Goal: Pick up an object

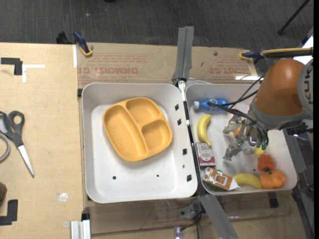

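We saw the gripper [234, 151] over bare floor of the right bin [286, 148], jaws apart and empty. Beside it lay a banana [203, 128]; closing there, we judged, would catch nothing.

The setting is a robotics laboratory. A light plywood desk [40, 133] carries two shallow white plastic bins [89, 148] backed by a printed cardboard sheet [129, 66] held with blue-and-yellow clamps [82, 43]. Grey-handled scissors [17, 133] lie on the desk; dark grey carpet [149, 9] covers the floor.
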Motion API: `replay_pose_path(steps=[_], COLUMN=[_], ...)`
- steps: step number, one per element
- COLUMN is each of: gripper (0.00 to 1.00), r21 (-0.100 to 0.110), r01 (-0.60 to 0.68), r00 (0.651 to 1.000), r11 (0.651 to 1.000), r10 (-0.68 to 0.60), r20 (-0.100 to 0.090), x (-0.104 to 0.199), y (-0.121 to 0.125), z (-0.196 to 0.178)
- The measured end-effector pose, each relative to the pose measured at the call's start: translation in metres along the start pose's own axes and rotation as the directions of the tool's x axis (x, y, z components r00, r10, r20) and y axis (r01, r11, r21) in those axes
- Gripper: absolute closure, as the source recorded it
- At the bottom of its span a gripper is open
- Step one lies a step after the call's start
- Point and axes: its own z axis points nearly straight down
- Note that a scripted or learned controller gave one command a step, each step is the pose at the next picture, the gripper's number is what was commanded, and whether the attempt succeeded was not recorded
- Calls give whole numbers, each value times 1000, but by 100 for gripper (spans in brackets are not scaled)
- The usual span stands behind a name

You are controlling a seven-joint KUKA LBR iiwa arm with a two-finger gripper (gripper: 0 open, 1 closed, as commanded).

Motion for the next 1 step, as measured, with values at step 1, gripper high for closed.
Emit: replay_pose_path(steps=[1], gripper=[0], r21=[1], r01=[-36], r00=[999], r11=[999], r10=[36], r20=[-6], x=[-62], y=[40], z=[-1])
